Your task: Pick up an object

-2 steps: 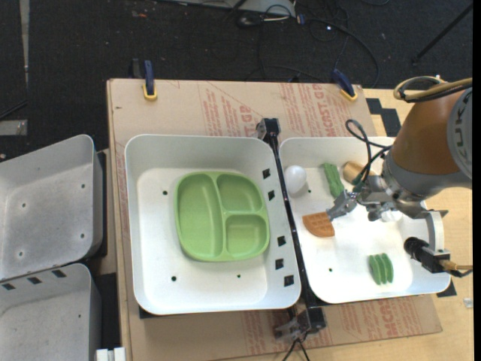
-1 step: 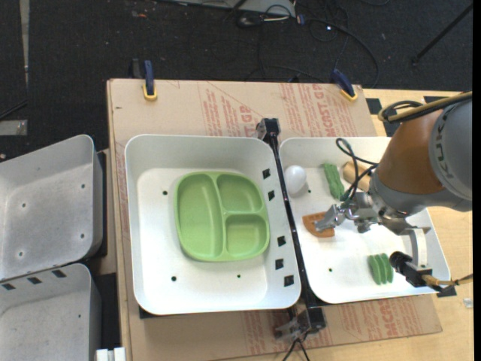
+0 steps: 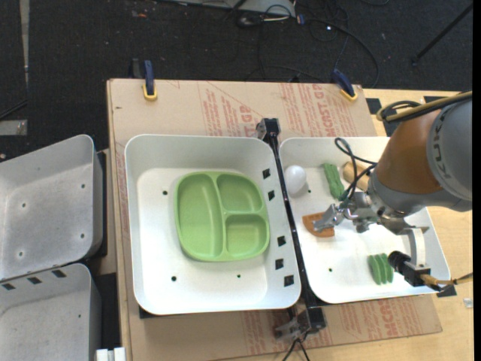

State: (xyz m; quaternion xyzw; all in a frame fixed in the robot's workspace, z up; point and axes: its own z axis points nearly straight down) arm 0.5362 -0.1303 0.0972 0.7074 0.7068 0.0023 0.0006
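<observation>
My gripper [image 3: 336, 216] hangs low over the right bin [image 3: 338, 277], reaching in from the right. Its tip is right at an orange-brown flat piece [image 3: 320, 226] lying on the bin floor, and the two appear to touch. A white egg-shaped ball [image 3: 294, 177] rests near the bin's left wall. Just above the gripper lies a long green pod [image 3: 332, 179]. A ribbed green piece [image 3: 381, 268] sits near the front right. A tan object [image 3: 349, 171] is half hidden behind the arm.
The left bin [image 3: 150, 201] holds a light green divided plate [image 3: 223, 215]. A black divider [image 3: 285, 209] runs between the bins. The orange-banded arm [image 3: 413, 164] covers the right bin's right side. Cables and a black part [image 3: 402, 265] trail near the front right corner.
</observation>
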